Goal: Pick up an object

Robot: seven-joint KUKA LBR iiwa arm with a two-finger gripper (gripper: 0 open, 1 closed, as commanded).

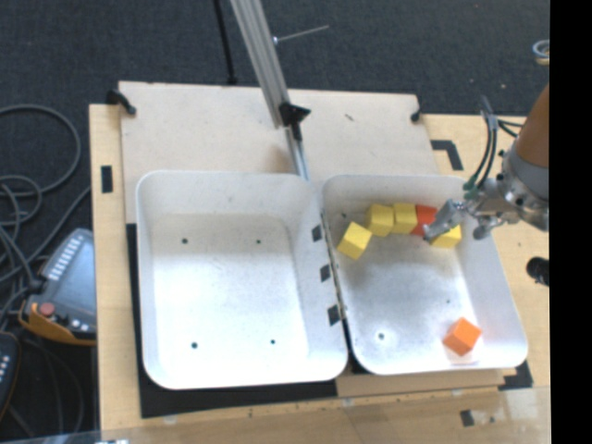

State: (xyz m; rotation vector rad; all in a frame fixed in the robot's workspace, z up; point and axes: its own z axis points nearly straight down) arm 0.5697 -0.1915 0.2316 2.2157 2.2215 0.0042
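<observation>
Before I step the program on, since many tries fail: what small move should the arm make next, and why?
Probably a short straight lift. The pincer sits low on a yellow block at the right bin's far side, beside the red block; lifting would show whether it holds.

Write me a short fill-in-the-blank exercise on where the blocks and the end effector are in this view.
1. All the blocks lie in the ____ bin as the camera sees it.
2. The orange block sits alone near that bin's ____ corner, apart from the cluster.
3. The end effector is at the ____ end of the row of blocks along the far wall, beside a yellow block.
4. The yellow block nearest the divider is ____ rather than square to the wall.

Missing words: right; near right; right; tilted
</observation>
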